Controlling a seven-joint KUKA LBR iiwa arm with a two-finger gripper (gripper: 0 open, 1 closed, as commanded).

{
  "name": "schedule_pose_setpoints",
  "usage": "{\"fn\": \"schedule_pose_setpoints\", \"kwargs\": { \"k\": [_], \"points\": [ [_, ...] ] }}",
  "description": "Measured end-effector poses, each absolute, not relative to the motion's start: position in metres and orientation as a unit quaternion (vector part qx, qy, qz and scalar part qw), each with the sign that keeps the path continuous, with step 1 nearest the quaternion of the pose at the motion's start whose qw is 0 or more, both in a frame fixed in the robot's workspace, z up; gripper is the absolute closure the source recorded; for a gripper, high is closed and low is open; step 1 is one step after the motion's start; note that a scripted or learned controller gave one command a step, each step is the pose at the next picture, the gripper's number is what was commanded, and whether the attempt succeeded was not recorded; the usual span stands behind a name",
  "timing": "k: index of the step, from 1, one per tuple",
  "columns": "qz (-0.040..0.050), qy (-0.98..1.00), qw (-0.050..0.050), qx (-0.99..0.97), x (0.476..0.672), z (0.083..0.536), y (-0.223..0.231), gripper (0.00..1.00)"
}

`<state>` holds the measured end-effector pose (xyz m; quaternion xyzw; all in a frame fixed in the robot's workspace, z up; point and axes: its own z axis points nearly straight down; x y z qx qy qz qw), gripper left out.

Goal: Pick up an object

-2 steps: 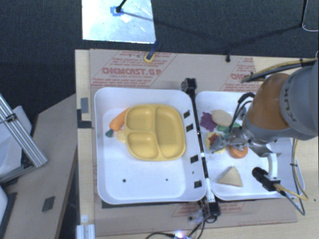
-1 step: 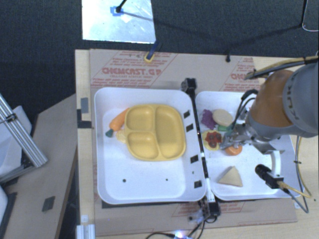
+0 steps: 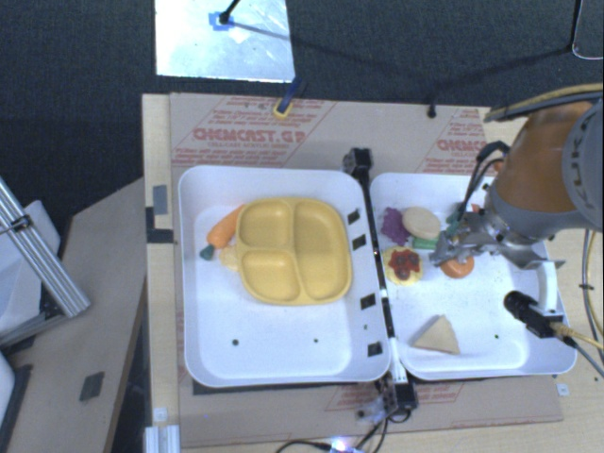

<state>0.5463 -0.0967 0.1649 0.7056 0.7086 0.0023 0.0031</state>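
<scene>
My gripper (image 3: 456, 250) hangs low in the right bin (image 3: 491, 352), near its middle, reaching in from the right. Directly below its tip lies a small orange round piece (image 3: 459, 268), partly covered by the gripper. To the left of it lie a red and yellow toy food piece (image 3: 405, 264), a purple grape bunch (image 3: 393, 223), a beige round bun (image 3: 422, 222) and a thin green piece (image 3: 425, 243). A beige wedge (image 3: 437, 335) lies near the bin's front.
The left bin (image 3: 283, 352) holds a yellow divided plate (image 3: 288, 251) with an orange carrot (image 3: 223, 226) at its left edge. A black divider (image 3: 373, 253) runs between the bins. A black part of the arm (image 3: 528, 314) overhangs the right bin's front right.
</scene>
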Motion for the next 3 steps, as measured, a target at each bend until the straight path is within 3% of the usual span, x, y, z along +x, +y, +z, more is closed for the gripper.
{"fn": "schedule_pose_setpoints", "kwargs": {
  "k": [1,3],
  "points": [
    [0.0023,0.709,0.003,0.706,0.548,0.219,-0.097,1.0],
    [0.0019,0.71,0.001,0.704,0.631,0.222,-0.024,1.0]
  ]
}}
